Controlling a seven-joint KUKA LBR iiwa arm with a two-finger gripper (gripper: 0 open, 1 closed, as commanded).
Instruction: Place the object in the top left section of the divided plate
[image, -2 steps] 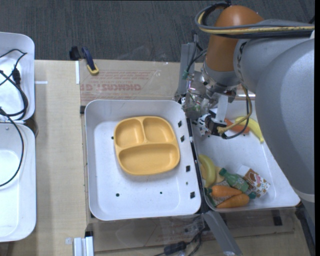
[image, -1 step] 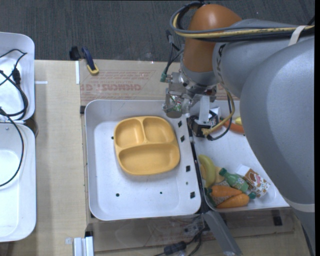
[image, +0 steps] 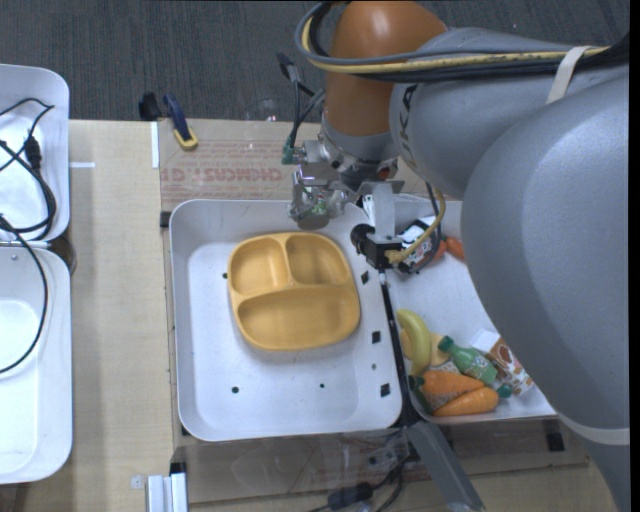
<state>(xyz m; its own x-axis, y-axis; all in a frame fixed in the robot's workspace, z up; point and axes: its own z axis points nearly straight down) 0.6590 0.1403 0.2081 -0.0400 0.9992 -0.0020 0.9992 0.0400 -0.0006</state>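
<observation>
Camera view shows the grey arm (image: 520, 200) filling the right side, its orange band toward twelve o'clock, reaching down to the far rim of the left bin (image: 200, 400). That white bin sits on the desk (image: 110, 300) beside the right bin (image: 450, 290), the two sharing a middle rim.

In the left bin lies the divided plate (image: 294, 290), yellow, with two small sections along its far side and one large section at its six o'clock. The top left section (image: 262, 268) is the small one at about eleven o'clock on the plate.

In the right bin, at roughly four o'clock from the plate, is a heap of toy food: a banana (image: 415, 338), a green bottle (image: 470, 362), a carrot (image: 462, 392).

The gripper (image: 318, 205) hangs just beyond the plate's far edge, at about twelve to one o'clock from it. Something small with a green tint shows at its tip, but I cannot tell whether that is the object or part of the tool, nor whether the gripper is open or closed on anything.

The relation that matters: the top left section lies toward seven or eight o'clock from the gripper, near, across the plate's rim. If the object is in hand, I judge the coming move to be a short shift that way and then a descent, keeping clear of the ridge between the two small sections. If not, the likely object lies back in the right bin, at about four o'clock from the gripper.
</observation>
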